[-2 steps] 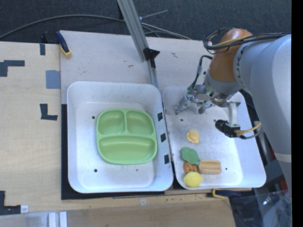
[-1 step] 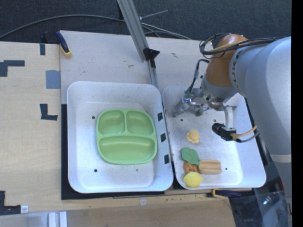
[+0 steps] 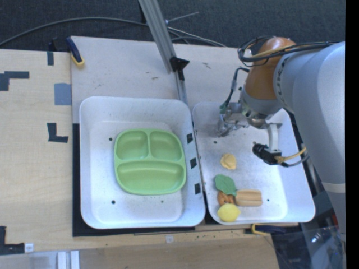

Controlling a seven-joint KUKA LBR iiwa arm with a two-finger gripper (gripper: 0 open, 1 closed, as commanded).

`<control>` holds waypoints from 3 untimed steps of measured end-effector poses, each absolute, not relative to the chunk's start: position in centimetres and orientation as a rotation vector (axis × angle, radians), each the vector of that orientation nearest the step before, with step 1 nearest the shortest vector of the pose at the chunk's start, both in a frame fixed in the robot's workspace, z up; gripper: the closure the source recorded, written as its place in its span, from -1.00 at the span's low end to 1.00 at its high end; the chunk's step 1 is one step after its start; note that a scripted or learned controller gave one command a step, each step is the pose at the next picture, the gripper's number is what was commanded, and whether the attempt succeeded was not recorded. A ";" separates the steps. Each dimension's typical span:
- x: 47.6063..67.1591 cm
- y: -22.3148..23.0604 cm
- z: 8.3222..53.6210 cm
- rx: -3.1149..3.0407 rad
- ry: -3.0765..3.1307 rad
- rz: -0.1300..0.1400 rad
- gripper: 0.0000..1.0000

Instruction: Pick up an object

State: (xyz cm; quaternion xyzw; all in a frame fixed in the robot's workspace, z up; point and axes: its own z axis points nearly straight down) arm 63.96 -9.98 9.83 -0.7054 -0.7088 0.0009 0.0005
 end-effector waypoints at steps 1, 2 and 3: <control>63.7 -9.7 14.1 -2.220 -2.225 -0.003 1.00; 63.8 -9.7 19.4 -2.221 -2.226 -0.004 1.00; 62.2 -3.5 19.9 -2.211 -2.227 0.000 1.00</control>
